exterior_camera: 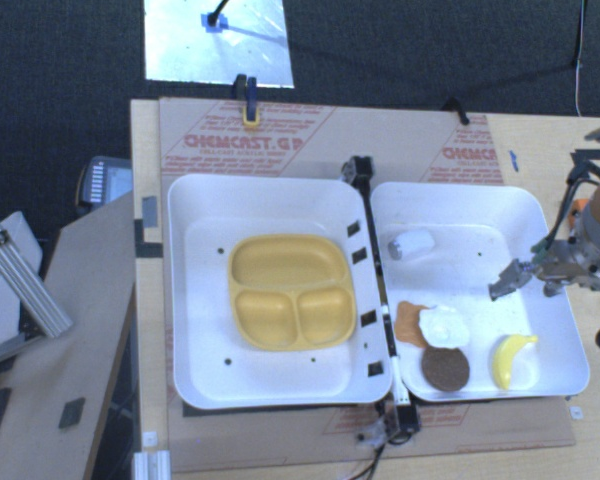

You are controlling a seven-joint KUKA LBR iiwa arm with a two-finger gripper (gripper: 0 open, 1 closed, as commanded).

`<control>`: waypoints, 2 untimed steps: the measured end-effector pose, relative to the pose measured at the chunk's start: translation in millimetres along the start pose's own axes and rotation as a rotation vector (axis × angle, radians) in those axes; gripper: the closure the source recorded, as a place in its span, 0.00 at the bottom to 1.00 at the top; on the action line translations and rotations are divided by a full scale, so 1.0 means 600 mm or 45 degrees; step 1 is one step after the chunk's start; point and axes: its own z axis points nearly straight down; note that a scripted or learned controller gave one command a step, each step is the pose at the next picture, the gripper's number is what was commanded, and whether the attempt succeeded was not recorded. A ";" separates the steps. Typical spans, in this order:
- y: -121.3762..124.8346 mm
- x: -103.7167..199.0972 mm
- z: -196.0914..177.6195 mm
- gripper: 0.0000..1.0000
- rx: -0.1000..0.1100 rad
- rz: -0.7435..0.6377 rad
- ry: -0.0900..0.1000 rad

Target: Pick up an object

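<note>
I'm looking at the candidates first: a small yellow plastic banana (513,358) lies at the lower right of the frame in the right-hand shallow white bin (460,206). Just left of it a round dark brown cookie-like disc (445,368) sits touching a white lumpy piece (444,326), which overlaps a flat tan slice (409,322). That clutter sits along the bin's near edge, so a grab there risks catching more than one thing. Further up, a pale white cylinder (411,243) lies alone, easier to single out, I'd say. My gripper (507,282) hangs at mid-right of the frame over bare bin floor, between the cylinder and the banana, nothing in it. Whether the fingers are spread or closed I can't tell; they're too small and dark here. In the left white bin (195,218) lies a yellow three-compartment plastic tray (288,291), centred. Both bins rest on the table (145,168).
</note>
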 end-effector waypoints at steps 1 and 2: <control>0.005 0.001 -0.010 0.00 -0.015 -0.005 -0.004; -0.004 -0.007 0.070 0.00 -0.012 -0.001 -0.003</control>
